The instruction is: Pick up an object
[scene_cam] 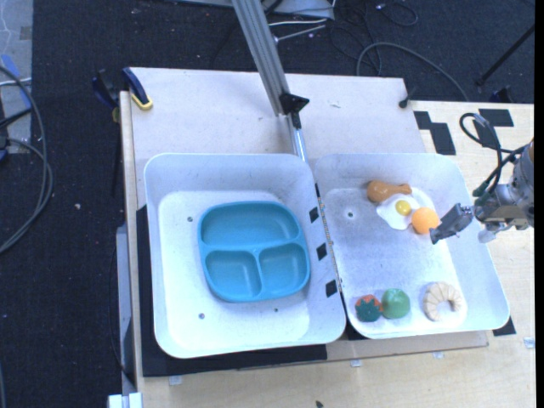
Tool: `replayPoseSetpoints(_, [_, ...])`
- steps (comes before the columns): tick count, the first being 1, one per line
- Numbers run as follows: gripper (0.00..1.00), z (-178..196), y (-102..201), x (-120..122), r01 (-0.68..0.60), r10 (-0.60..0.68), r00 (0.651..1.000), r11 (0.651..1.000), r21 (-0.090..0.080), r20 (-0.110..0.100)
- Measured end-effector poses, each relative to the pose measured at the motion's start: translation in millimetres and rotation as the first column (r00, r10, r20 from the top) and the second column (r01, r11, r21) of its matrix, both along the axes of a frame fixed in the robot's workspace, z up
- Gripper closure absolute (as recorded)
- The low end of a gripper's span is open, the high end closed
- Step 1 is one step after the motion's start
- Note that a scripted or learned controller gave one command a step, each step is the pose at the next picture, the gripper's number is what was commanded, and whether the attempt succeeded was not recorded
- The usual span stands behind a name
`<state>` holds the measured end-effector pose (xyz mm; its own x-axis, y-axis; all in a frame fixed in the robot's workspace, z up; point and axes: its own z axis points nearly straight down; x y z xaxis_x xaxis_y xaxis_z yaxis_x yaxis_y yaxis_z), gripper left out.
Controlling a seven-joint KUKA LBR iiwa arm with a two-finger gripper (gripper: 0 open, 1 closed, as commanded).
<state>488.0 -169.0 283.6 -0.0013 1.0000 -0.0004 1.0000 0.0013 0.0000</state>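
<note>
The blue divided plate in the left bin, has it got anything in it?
Empty. The blue plate lies flat in the left bin, and all three of its compartments show only bare blue.

Your arm [510, 198] comes in from three o'clock and sits low at the frame's right edge, with just the grey wrist section showing. From the wrist, your gripper [446, 225] reaches out toward nine o'clock, tipped slightly down toward eight. Its dark fingers read as one narrow shape; you can't tell their spacing.
</note>
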Motion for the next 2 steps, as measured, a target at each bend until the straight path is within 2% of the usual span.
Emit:
replayPoseSetpoints(1, [0.0, -43.2, 0.7, 1.8, 0.002, -0.002, 1.0, 1.0, 0.001, -0.004])
replayPoseSetpoints(2, [0.0, -102.9, -5.4, -4.0, 0.004, -0.004, 1.0, 1.0, 0.002, -0.005])
